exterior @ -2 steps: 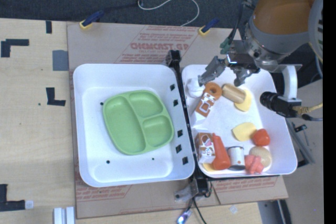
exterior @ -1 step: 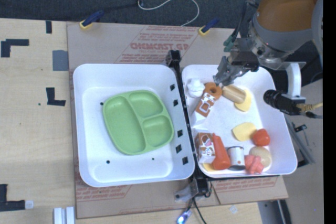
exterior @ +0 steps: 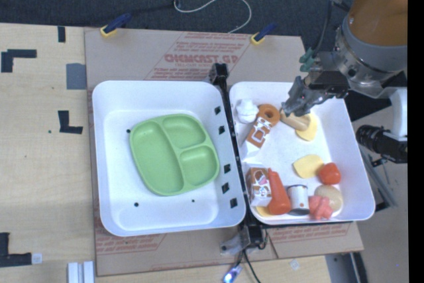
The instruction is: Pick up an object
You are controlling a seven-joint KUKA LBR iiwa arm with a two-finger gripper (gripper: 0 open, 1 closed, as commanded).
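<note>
My gripper (exterior: pixel 293 105) hangs low over the far part of the right bin (exterior: pixel 354 142), reaching in from the right. Directly under its tip lies a tan and pale yellow piece (exterior: pixel 303 126), and I cannot tell whether they touch. To the left of it sit an orange doughnut (exterior: pixel 269 113), an orange and white box (exterior: pixel 258 134) and a small white bottle (exterior: pixel 246 109). Nearer the front lie a yellow wedge (exterior: pixel 307 166) and a red tomato (exterior: pixel 329 173).
The left bin (exterior: pixel 116 109) holds a green divided plate (exterior: pixel 175 154). At the right bin's front edge crowd a red bottle (exterior: pixel 279 197), a printed pack (exterior: pixel 260 185), a small can (exterior: pixel 298 195), a beige ball (exterior: pixel 330 195) and a pink piece (exterior: pixel 320 208).
</note>
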